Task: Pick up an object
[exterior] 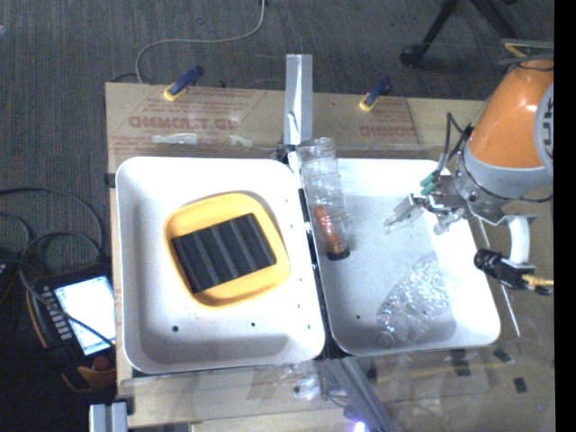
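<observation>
My jaws (pixel 416 207) hang open and hold nothing over the right bin (pixel 468 331). The bottle (pixel 326 207) lies along its left wall; I'd judge approach comes next.

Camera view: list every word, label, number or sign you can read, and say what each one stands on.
Red print on the cardboard sheet behind the left bin: lettering shows, too blurred and faded to read.
Red print on the cardboard behind the right bin: also too faint to read.
Lit screen of the handheld device on the floor at left: too small to read.
Clear bottle: no readable label.
No text here can be quoted with confidence.
</observation>
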You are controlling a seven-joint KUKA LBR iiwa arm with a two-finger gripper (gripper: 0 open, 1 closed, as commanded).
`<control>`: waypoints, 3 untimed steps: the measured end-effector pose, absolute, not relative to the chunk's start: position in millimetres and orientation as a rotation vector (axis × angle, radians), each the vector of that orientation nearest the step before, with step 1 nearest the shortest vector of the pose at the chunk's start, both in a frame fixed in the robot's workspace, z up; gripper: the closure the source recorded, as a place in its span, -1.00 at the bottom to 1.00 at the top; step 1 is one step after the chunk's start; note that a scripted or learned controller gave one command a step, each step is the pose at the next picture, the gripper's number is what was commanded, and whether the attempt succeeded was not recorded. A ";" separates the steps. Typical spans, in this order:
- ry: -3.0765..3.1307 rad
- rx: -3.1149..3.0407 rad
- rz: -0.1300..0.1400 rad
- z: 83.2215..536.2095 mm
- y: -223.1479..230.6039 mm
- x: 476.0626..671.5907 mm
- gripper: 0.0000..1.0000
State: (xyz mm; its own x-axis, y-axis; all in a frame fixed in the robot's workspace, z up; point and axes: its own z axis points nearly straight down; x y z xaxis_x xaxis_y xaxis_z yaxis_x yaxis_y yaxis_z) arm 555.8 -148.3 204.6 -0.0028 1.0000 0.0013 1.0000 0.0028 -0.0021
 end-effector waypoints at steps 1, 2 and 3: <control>-2.225 -2.239 0.010 134.9 -114.4 596.8 -1.00; -2.257 -2.188 0.007 105.6 -113.1 643.8 -1.00; -2.227 -2.217 0.004 129.0 -157.6 584.2 -1.00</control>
